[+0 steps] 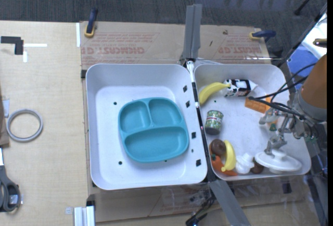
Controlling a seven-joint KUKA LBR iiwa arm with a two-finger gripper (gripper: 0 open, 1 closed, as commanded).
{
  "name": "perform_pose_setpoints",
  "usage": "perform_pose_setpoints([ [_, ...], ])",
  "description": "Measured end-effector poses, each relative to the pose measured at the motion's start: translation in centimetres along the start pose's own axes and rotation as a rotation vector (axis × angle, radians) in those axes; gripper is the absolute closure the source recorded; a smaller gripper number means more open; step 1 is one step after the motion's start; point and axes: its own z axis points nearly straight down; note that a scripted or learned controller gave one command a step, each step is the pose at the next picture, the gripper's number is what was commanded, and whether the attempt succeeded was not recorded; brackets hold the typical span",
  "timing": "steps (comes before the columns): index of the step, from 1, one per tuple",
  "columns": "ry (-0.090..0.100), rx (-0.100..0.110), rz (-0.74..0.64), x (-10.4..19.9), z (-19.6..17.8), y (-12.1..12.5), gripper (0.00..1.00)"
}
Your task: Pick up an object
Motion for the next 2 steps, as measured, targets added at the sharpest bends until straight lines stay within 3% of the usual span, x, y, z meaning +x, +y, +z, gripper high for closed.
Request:
perform_pose_setpoints([
  [1,0.01,-0.001,0.131,-1.1,0.2,1.7,0.0],
  [2,0.013,-0.002,0.07,-6.1,0.3,2.6,0.0],
])
